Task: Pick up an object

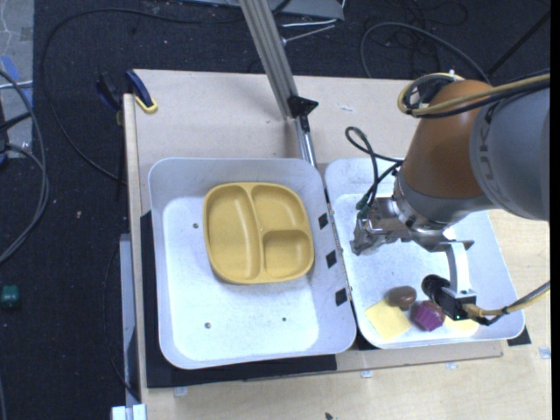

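Two white bins side by side. Left bin (175, 322) holds a yellow divided plate (259, 232). Right bin (503, 274): yellow block (387, 320), brown piece (402, 297), purple piece (427, 316) clustered at the near edge. Gripper (367, 234) hangs above them (finger state: cannot tell), nothing visibly held.

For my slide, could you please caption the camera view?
KUKA arm above right bin; yellow divided plate in left bin.
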Available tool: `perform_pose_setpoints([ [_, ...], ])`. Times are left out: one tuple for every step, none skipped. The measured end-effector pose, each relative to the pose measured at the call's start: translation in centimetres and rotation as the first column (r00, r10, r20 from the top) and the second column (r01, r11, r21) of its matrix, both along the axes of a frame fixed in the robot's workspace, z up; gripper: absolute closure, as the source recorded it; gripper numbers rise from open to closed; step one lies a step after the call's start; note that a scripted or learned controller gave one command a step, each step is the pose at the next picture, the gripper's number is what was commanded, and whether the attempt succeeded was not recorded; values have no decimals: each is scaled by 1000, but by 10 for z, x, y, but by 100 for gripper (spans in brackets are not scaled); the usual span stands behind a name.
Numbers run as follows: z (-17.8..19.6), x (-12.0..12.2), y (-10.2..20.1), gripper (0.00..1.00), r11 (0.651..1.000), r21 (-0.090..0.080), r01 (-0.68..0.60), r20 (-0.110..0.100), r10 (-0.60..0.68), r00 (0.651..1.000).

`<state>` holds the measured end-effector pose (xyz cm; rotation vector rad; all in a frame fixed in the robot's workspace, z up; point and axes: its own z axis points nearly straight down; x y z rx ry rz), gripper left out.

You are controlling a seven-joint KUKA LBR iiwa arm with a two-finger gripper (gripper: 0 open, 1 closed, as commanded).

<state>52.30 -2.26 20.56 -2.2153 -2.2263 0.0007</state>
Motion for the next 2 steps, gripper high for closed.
perform_pose_setpoints([
  [0, 4, 44, 100, 1000, 0, -1, 1, 1, 1000],
  [-3, 17, 97, 100, 1000, 0, -3, 2, 3, 1000],
])
